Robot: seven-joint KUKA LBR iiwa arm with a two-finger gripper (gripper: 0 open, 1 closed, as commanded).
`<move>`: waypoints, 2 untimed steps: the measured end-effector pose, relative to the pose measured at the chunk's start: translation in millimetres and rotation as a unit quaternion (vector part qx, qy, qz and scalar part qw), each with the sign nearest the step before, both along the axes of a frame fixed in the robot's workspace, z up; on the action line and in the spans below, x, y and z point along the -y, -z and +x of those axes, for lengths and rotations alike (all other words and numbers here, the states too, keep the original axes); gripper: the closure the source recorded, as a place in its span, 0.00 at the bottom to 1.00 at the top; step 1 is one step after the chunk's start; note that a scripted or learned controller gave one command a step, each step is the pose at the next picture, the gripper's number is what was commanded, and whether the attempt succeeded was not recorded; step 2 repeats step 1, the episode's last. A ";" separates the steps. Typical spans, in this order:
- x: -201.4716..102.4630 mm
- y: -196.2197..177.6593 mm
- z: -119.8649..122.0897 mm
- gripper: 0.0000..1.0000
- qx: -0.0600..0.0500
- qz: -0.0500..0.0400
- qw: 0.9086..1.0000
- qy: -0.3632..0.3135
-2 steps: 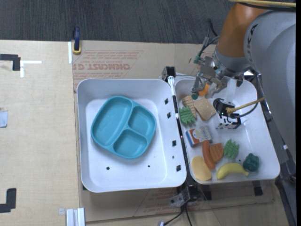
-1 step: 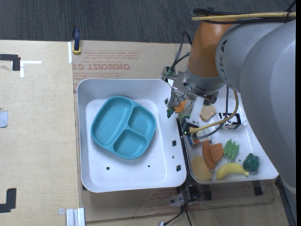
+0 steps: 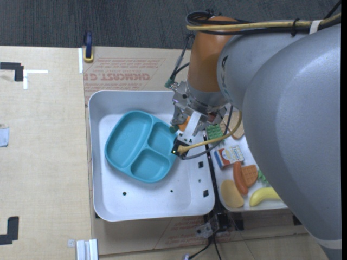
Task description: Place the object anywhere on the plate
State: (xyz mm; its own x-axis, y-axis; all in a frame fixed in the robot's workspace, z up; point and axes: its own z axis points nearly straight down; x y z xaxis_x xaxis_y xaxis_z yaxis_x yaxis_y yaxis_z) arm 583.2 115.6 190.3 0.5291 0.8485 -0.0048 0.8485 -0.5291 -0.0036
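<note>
A light blue plate (image 3: pixel 138 145) with three compartments lies in the left white bin (image 3: pixel 142 212), tilted toward its back right. My gripper (image 3: pixel 184 124) hangs low over the plate's right rim, close to the wall between the two bins. The wrist and its fittings hide what is under the gripper. A small orange patch (image 3: pixel 191 123) shows at the gripper, and I cannot tell whether it is a held object.
The right bin holds a small red, white and blue carton (image 3: pixel 230 155), an orange carrot-like piece (image 3: pixel 242 177), a yellow rounded item (image 3: pixel 232 194), a banana (image 3: pixel 265 196) and green items (image 3: pixel 214 130). My arm covers most of that bin.
</note>
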 end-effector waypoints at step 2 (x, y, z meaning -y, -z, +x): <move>0.0 -0.1 0.0 0.00 0.000 0.000 1.000 0.000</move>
